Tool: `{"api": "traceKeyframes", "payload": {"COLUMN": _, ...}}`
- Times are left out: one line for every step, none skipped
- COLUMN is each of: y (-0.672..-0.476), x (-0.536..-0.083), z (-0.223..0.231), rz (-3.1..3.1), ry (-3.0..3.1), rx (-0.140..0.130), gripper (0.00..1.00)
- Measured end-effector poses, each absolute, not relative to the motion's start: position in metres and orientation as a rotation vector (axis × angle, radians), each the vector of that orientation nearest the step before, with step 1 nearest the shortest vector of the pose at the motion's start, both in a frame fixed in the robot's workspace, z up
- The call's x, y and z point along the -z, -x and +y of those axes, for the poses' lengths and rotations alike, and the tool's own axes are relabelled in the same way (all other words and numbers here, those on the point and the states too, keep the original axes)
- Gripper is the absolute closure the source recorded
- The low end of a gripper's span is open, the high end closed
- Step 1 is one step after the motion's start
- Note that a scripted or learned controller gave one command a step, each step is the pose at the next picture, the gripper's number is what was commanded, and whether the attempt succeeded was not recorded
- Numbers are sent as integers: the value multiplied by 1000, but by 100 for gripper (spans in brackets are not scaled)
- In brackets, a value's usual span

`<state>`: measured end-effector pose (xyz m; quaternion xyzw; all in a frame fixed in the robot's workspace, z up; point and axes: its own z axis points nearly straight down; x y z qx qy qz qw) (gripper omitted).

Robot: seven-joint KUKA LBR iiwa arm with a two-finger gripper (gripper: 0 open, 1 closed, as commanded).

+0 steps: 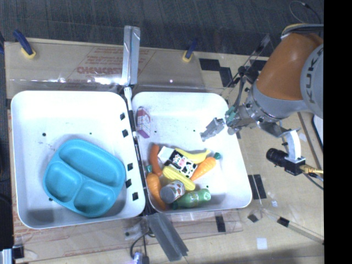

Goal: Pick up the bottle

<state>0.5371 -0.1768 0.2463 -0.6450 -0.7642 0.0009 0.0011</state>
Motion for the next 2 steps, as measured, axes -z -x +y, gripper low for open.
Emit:
{"api": "traceKeyframes", "payload": {"y": -561, "x": -107, "z": -114, "rz": -2339, "ry": 2091, "rx": -5, "gripper": 0}}
{"api": "traceKeyframes", "payload": {"y": -580, "x": -192, "z": -75, "rz": -2413, "ry": 2009, "rx": -2, "gripper": 0}}
